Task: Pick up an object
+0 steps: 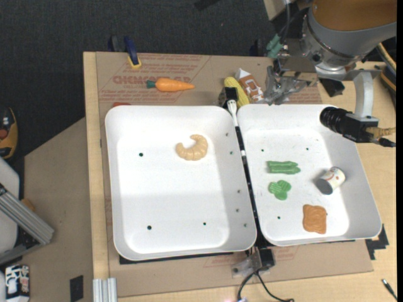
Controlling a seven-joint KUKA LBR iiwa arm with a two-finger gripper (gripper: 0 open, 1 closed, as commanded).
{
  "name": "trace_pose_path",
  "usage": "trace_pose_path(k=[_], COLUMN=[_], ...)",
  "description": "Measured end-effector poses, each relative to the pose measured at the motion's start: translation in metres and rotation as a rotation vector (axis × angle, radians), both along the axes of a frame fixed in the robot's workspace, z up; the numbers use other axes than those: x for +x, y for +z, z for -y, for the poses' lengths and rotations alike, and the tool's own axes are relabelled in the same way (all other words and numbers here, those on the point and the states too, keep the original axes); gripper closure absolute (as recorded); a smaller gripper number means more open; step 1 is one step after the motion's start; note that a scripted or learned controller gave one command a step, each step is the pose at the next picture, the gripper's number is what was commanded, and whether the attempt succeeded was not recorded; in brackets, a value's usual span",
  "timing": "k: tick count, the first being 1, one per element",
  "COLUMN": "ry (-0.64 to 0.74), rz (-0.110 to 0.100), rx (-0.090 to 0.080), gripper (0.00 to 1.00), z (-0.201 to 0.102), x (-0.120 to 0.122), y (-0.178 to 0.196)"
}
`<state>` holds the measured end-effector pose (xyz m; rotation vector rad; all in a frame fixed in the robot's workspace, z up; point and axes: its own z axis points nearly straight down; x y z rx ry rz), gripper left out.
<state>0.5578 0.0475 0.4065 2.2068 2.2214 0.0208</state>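
White bins sit side by side: the left bin [126, 187] holds a croissant [192, 148]; the right bin [352, 231] holds green beans [283, 167], broccoli [279, 189], a small can [330, 180] and an orange piece [315, 219]. Above the right bin's far rim hangs the gripper [279, 92], its state impossible to tell, while a carrot [171, 85] and corn [235, 90] lie on the worktop [189, 68].

Two bins [126, 187]: white plastic, smooth, slight sheen. Bench board [94, 93]: matt brown cardboard, printed. Croissant [192, 148]: glossy tan plastic.

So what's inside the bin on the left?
The left bin holds just one thing, a tan croissant lying near its upper middle, plus a few small dark dots on the floor. Nothing covers any part of it.
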Motion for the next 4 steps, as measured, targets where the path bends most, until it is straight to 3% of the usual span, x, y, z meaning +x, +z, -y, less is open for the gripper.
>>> trace_pose_path(k=[1,2,3,4], ry=[-0.018,-0.023,-0.007,-0.007], rz=[-0.025,-0.024,-0.024,-0.015], rx=[-0.003,-0.005,0.002,-0.004], gripper=[1.00,1.00,1.00,1.00], z=[0.104,0.277,0.261,0.272], x=[-0.065,-0.082,-0.080,-0.079], y=[-0.065,-0.152,-0.210,-0.207])
